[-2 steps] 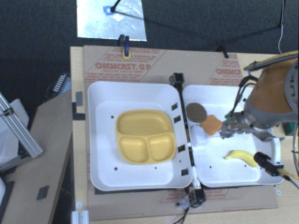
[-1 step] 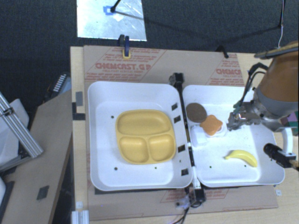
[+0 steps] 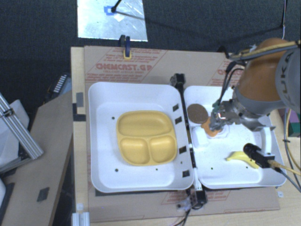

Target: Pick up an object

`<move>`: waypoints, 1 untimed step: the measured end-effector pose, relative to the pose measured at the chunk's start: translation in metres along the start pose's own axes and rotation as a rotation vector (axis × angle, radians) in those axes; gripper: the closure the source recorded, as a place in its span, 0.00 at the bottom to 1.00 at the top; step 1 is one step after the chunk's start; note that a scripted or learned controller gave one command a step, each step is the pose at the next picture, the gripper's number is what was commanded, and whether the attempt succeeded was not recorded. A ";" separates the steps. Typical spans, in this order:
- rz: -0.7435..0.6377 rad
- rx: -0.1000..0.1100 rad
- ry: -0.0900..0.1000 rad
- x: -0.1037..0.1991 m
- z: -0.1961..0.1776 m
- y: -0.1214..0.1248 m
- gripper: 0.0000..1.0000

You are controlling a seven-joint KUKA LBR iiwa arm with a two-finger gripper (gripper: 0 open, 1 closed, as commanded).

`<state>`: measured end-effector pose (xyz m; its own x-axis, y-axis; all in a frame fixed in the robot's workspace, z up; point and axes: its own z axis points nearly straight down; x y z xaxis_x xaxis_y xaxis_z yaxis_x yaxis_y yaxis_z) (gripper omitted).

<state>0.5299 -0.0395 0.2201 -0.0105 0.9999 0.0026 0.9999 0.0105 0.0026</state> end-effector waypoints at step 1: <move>0.001 0.000 0.000 0.060 0.000 0.018 1.00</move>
<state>0.5473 0.0202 0.2205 -0.0097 0.9999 0.0028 1.0000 0.0097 0.0023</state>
